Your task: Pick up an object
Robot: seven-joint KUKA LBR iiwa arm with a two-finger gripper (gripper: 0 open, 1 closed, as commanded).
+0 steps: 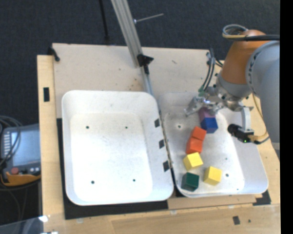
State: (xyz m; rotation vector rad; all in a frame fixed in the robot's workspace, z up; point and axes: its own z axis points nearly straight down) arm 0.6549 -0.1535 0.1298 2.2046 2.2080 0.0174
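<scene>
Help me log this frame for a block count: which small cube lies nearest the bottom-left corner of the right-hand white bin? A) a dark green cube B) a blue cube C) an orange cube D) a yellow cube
A: the dark green cube sits lowest and furthest left in the right-hand white bin, with the two yellow cubes just above and beside it.

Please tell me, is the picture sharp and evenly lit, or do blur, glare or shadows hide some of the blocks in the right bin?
Camera view: soft overall, light fairly even, no strong glare on the white bins. Block colours read clearly; the purple block lies in shadow under the gripper, so its edges are hard to trace. The dark floor shows little detail.
</scene>
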